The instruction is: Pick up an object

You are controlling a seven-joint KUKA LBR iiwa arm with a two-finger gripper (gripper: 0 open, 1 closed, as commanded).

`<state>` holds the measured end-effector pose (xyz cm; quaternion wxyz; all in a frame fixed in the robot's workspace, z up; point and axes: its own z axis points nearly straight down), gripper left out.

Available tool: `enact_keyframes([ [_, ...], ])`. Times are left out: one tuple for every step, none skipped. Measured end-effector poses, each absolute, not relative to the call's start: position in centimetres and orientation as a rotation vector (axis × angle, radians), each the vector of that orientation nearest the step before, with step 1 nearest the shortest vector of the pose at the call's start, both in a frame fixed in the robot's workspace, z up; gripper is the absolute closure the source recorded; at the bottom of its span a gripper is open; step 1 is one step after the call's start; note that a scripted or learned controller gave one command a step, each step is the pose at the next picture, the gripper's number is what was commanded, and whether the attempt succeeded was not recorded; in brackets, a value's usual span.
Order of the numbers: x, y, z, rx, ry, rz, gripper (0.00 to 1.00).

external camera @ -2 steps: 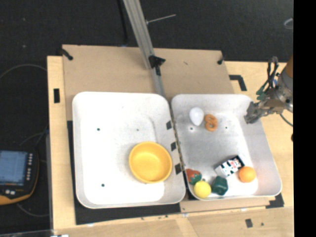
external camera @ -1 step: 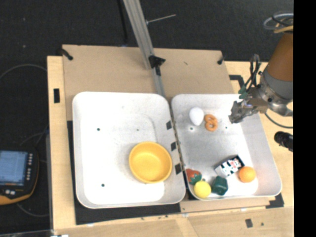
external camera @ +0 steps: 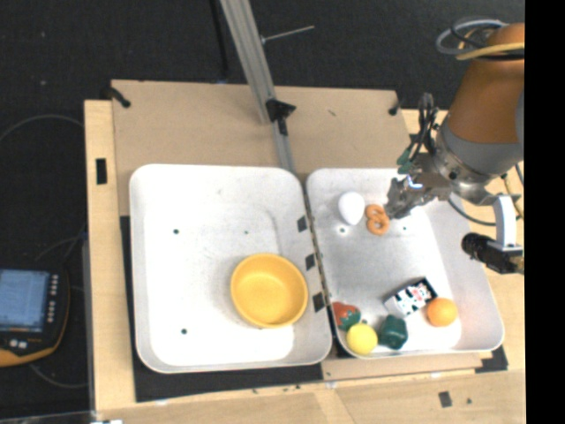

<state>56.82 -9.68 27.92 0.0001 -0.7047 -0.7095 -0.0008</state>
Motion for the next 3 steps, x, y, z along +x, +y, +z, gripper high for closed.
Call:
enact_keyframes([
  [56.2, -4.4, 27.8, -2.214, -2.229, -0.002, 1.00],
  [56.6, 1.4, 26.6, -2.218, -2.223, 0.001, 1.00],
  [57.2, 5.7, 26.4, -2.215, -2.229, -0.002, 1.00],
])
